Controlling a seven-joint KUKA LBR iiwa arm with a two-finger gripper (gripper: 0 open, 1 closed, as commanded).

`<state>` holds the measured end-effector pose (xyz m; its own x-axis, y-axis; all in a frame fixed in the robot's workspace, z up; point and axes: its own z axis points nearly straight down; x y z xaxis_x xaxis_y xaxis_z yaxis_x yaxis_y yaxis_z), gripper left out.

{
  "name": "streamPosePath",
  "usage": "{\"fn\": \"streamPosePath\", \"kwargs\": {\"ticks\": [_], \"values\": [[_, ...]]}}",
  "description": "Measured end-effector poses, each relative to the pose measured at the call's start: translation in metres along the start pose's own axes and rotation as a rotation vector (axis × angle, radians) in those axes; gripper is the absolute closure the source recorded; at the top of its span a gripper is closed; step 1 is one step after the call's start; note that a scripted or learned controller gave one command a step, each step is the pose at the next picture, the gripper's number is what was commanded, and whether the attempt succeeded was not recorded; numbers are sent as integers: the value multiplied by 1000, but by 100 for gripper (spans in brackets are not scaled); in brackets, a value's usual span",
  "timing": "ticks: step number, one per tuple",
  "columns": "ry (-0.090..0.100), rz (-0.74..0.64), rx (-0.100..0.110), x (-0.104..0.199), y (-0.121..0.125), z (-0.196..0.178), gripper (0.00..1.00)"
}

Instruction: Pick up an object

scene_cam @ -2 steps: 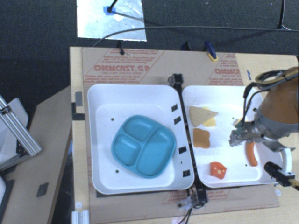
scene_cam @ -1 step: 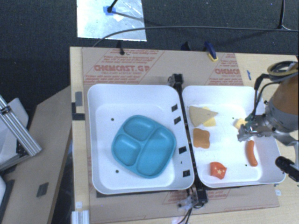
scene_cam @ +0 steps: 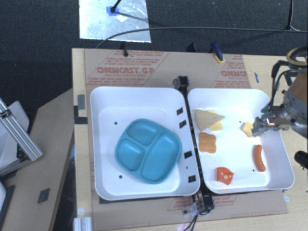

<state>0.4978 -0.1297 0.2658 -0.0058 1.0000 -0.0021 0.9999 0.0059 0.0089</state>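
One claw (scene_cam: 262, 125) reaches in from the right edge of the view, low over the right bin (scene_cam: 279, 179), and its tip sits against a small yellow block (scene_cam: 248, 129) by the bin's right wall. The fingertips blur into the dark wrist hardware, so I cannot tell how far they are parted or whether the block lies between them. Much of the arm (scene_cam: 296, 97) is cut off by the frame edge.

In the same bin, just below the claw, lies an orange sausage (scene_cam: 259, 157). Toward the bin's left side a pale wedge (scene_cam: 208, 119) rests partly over another yellow piece, with an orange slab (scene_cam: 207, 142) just beneath it and a red piece (scene_cam: 224, 175) nearer the front rim. The left bin (scene_cam: 103, 129) holds a blue divided plate (scene_cam: 148, 150). Both bins stand on a brown printed board on the bench (scene_cam: 53, 129).
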Motion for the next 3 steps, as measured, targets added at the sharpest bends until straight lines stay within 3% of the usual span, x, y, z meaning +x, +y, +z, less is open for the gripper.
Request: {"fn": "streamPosePath", "kwargs": {"ticks": [1,3], "values": [[4,-4,7,52,7,17,100],[5,-5,8,163,-5,36,100]]}}
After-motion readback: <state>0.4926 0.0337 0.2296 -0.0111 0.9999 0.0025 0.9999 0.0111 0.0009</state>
